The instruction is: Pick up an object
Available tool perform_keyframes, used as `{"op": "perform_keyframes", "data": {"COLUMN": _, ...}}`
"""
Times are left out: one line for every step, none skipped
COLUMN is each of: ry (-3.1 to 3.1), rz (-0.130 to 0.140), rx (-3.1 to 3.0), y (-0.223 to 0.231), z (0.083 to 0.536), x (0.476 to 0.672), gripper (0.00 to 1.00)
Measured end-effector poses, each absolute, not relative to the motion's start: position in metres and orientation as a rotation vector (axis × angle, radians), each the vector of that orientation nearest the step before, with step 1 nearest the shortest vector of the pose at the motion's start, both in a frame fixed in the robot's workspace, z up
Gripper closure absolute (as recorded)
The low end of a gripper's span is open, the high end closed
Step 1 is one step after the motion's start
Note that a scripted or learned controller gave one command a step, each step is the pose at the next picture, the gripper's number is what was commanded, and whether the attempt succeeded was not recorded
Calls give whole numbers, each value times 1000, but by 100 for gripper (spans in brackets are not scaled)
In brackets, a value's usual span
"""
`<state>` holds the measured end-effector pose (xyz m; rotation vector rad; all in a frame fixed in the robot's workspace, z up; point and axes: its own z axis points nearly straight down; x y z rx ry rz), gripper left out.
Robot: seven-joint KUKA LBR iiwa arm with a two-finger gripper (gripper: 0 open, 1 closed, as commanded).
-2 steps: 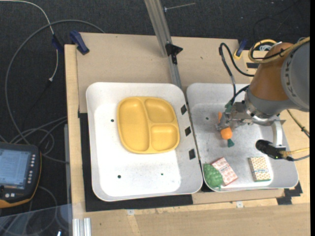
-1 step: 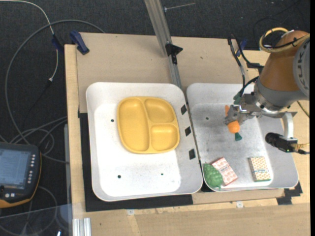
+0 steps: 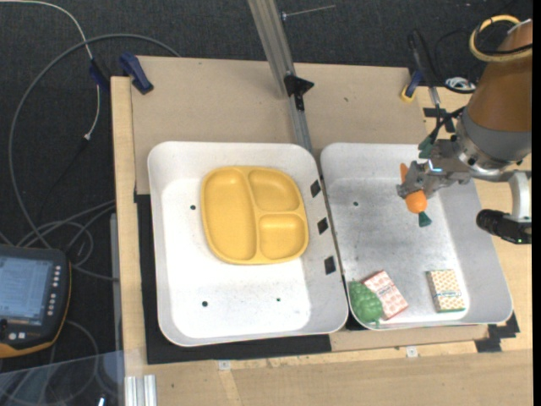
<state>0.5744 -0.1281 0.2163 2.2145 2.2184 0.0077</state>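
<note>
The gripper hangs over the right bin, near its far edge and a little toward its right side. Just below the fingers there is a small carrot toy, orange with a green tip at its lower end. It seems to sit between the fingers, so I judge that the gripper is pinching it, but the view is small and I am not fully sure. The long axis of the carrot runs from the fingers down toward the near edge of the bin, green end lowest. Because the carrot appears already under the gripper, the coming move, in my judgement, is a straight lift and not a reach to the side.

Counted, the right bin has four things. Besides the carrot there are three along the near edge: a green soft object at the near left corner, a small red and white box touching it on its right, and one pale box with a green pattern nearer the near right corner, apart from the other two. These three lie well apart from the gripper, toward the near edge.

The left bin carries only one thing, a yellow tray with three compartments, placed near its far edge. There are two bins on the bench, side by side, and one arm.
</note>
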Motion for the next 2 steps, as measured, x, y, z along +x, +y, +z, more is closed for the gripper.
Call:
{"op": "perform_keyframes", "data": {"ry": 2220, "rz": 4, "rx": 2217, "y": -128, "z": 240, "x": 576, "gripper": 100}}
{"op": "perform_keyframes", "data": {"ry": 2229, "rz": 0, "rx": 2219, "y": -87, "z": 237, "x": 564, "gripper": 100}}
